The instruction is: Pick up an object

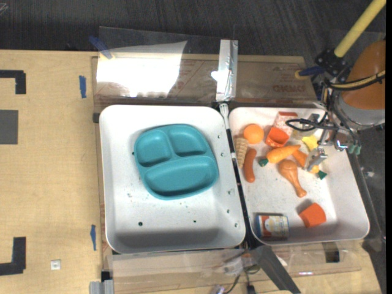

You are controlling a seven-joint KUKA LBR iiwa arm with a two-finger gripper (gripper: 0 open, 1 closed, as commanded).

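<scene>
Wooden desk (43, 182) carrying two white bins; teal plate (176, 160) lying in left bin (122, 219). Claw (317, 158) hovering over toy food in right bin (349, 225), finger spread impossible to tell.

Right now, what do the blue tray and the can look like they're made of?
Blue tray: probably molded plastic, going by its even teal color, smooth matte surface and rounded compartment ridges. Can: likely metal or a plastic imitation, lying on its side with a printed label; too small to tell which.
</scene>
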